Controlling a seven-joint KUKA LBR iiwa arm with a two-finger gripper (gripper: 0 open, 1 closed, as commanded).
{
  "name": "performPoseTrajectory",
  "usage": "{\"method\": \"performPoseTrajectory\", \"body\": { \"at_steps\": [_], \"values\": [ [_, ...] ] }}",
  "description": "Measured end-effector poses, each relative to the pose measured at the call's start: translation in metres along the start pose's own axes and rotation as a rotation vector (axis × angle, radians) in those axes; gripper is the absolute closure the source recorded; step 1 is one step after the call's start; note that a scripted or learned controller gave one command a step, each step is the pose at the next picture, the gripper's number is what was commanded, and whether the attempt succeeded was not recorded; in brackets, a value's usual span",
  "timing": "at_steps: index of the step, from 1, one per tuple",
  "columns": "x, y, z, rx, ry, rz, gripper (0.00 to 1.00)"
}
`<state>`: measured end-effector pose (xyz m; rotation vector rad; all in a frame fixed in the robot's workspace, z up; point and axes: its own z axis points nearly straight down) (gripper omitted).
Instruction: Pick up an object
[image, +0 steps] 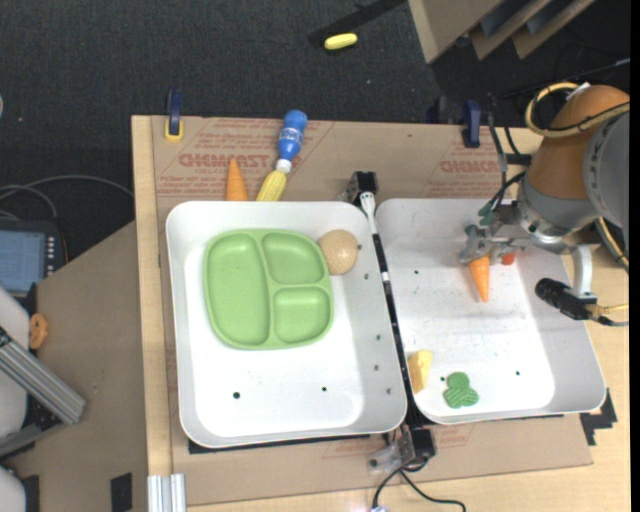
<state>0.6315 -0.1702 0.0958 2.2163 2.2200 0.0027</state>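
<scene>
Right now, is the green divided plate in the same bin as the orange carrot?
No, the green divided plate lies in the left bin, the orange carrot in the right.

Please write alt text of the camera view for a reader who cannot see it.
The end effector hangs over the right bin with an orange carrot between its fingers, tip pointing down. The same bin holds a green toy and a yellow piece. The left bin holds a green divided plate and a tan ball.
</scene>
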Motion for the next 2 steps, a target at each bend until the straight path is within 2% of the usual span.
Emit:
{"method": "performPoseTrajectory", "body": {
  "at_steps": [1,2],
  "values": [
    [0.074,0.028,0.014,0.045,-0.001,0.000,1.00],
    [0.129,-0.044,-0.096,0.001,0.006,-0.003,1.00]
  ]
}}
